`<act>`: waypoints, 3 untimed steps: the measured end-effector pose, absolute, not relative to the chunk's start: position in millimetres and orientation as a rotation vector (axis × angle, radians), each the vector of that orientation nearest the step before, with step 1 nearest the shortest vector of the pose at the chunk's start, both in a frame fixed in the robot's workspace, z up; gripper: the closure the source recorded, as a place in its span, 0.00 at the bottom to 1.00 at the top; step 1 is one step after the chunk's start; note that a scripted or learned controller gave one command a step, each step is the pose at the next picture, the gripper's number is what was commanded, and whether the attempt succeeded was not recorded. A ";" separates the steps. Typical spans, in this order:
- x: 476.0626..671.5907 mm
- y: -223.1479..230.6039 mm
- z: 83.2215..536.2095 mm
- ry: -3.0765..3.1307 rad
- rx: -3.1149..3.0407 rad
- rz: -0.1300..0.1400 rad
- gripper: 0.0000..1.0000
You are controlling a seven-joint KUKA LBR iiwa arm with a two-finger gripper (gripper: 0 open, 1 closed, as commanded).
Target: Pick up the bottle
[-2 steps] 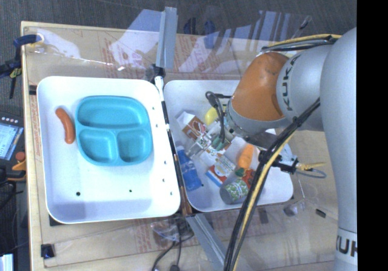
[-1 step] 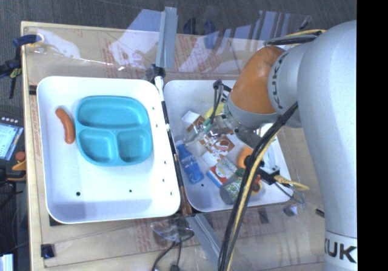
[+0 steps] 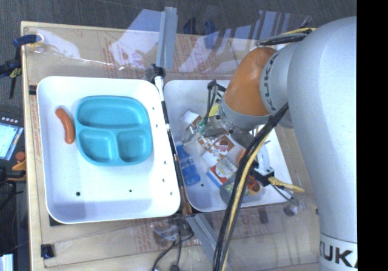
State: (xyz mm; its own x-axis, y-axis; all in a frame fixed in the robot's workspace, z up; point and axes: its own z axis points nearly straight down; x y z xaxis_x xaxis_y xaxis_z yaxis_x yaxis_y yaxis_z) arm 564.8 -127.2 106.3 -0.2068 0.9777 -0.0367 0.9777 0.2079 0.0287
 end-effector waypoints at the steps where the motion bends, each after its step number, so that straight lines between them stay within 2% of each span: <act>1: 532.9 -125.0 108.2 2.395 1.956 0.014 0.00; 2: 522.7 -120.7 105.0 2.409 1.956 0.021 0.00; 3: 523.8 -122.2 117.0 2.408 1.952 0.020 1.00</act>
